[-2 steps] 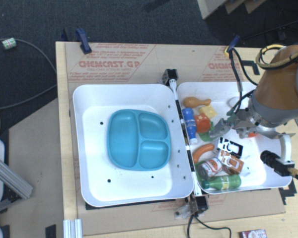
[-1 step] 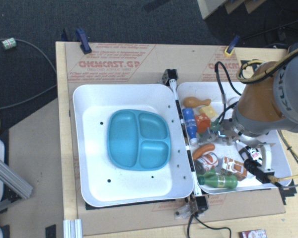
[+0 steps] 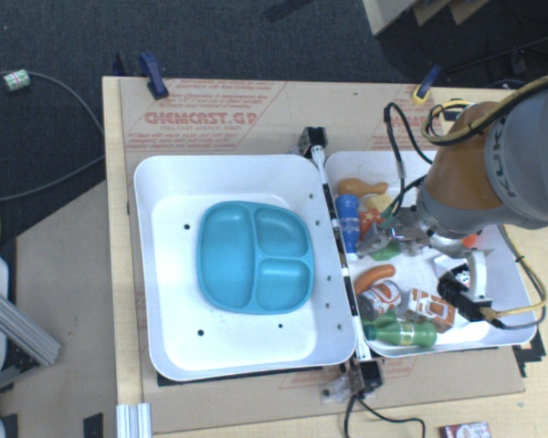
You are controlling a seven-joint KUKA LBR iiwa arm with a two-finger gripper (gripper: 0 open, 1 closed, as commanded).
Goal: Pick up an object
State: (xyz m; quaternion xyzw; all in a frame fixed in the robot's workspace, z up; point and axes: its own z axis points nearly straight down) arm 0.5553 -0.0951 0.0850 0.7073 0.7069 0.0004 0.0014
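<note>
Camera view puts the arm (image 3: pixel 489 167) low over the right bin (image 3: pixel 511 281), its tool (image 3: pixel 384 234) down among the clutter near a blue bottle (image 3: pixel 348 219) and a red sausage-like piece (image 3: pixel 376 274). I judge this the reach-and-close step of the pick; next it needs a firm close on one item, then a straight lift. How the tool stands, and whether it grips anything, I cannot tell (the wrist covers it). A green bottle (image 3: pixel 402 334) lies nearer the front, and the left bin (image 3: pixel 164 336) holds a blue divided plate (image 3: pixel 254 255).
</note>
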